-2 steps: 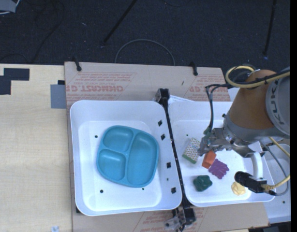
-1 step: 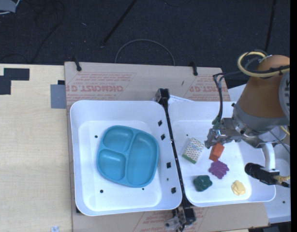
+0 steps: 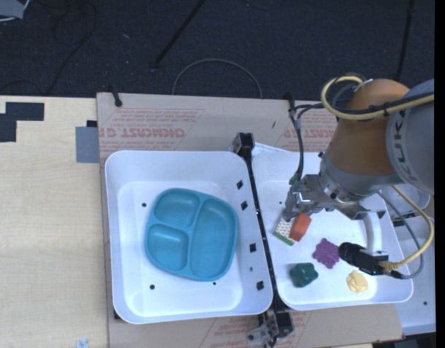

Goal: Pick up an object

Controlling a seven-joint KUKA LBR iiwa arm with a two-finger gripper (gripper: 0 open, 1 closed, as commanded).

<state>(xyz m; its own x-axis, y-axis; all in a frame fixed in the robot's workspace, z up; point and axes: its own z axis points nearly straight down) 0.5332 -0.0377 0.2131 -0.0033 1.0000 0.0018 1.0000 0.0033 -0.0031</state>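
**Claw** (image 3: 296, 213): positioned low over the left part of the right bin (image 3: 327, 296), close to the wall that divides it from the left bin. Whether it is released or clenched cannot be told, because the wrist body masks it. No grasp is confirmed.

**Orange block** (image 3: 301, 228): lies immediately on the near side of the claw, either touching it or just short of it; which one cannot be told. Its long axis appears to run near to far, with the far end tilted slightly right. Judgement: this is the likeliest target. The move turns on the block sitting just near of the claw rather than squarely beneath it, so a straight descent may catch only its far end.

**White and green piece** (image 3: 283, 233): just left of the block, apparently touching it, and liable to be disturbed.

**Purple piece** (image 3: 325, 252), **green lump** (image 3: 304, 274), **yellow lump** (image 3: 357, 282): nearer and further right, apart from the claw.

**Left bin** (image 3: 128, 194): carries a blue divided plate (image 3: 191, 233), well apart from the claw.
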